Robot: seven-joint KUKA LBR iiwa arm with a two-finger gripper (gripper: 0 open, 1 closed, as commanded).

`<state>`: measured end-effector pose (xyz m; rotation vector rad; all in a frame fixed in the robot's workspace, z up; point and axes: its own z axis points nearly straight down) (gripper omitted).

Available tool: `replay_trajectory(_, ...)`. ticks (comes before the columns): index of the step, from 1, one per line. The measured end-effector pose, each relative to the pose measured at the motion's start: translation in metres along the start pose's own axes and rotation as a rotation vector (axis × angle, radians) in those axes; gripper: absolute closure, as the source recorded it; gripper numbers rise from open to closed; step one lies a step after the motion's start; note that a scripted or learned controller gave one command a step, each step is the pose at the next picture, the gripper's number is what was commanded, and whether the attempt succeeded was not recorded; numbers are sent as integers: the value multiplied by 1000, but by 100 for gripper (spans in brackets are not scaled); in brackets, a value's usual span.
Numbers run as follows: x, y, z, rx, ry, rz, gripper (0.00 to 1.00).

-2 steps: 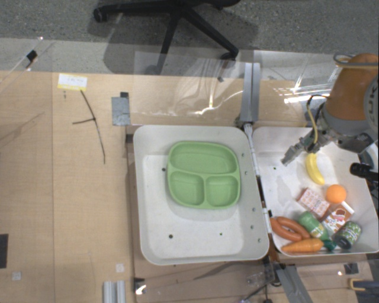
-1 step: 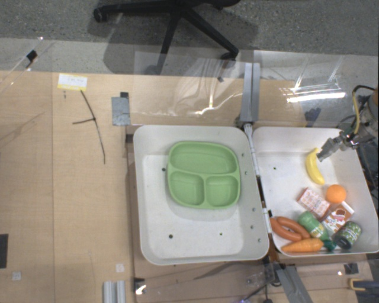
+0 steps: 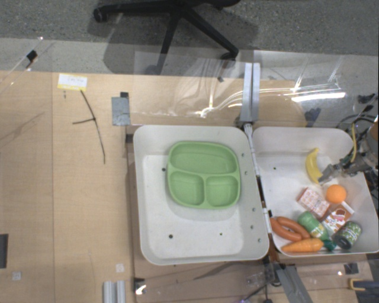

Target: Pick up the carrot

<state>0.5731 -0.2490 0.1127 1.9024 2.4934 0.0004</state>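
Carrot (image 3: 302, 246) at right bin's (image 3: 284, 155) front edge, gripper (image 3: 329, 173) beside banana (image 3: 312, 165), grip state unclear, labels unreadable

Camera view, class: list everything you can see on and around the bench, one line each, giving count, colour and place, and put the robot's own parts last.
Bins: 2, white, side by side on the bench.
Divided plate: 1, green, in the left bin.
Banana: 1, yellow, upper part of the right bin.
Orange: 1, orange, right bin, below the banana.
Carrot: 1, orange, along the right bin's front edge.
Sausages: 1 linked pair, red-orange, just above the carrot.
Small carton: 1, pink and white, right bin, left of the orange.
Can: 1, green, front right corner.
Office chair base: 1, black, on the floor behind the bench.
Tool: 1, grey, in the right bin beside the banana.
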Motion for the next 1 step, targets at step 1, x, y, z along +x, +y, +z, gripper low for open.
replay_trajectory(1,36,7,20,-1,0,18,0)
